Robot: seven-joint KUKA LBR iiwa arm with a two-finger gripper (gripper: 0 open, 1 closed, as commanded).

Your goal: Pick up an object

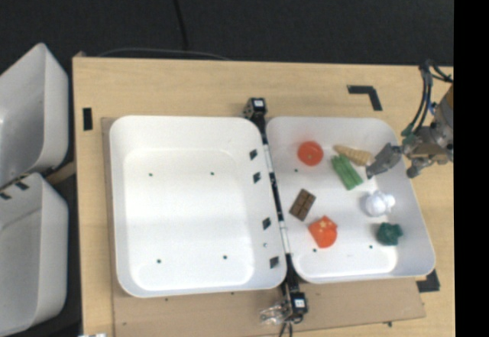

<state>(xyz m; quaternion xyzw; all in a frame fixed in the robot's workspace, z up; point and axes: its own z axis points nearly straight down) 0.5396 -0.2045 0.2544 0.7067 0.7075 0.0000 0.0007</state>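
The hand (399,163) reaches in from the right edge, its two fingers spread apart, holding nothing.

The hand (399,163) is hanging over the right bin's (344,270) right rim, fingers spread apart with nothing between them. Inside that bin are lying a round orange piece (309,153), a tan cone (353,153), a green block (346,173), a brown bar (302,205), a white lump (376,203), an orange-red piece (323,231) and a dark green object (390,233). The left bin (122,175) is sitting just beside it on the wooden surface (183,72).
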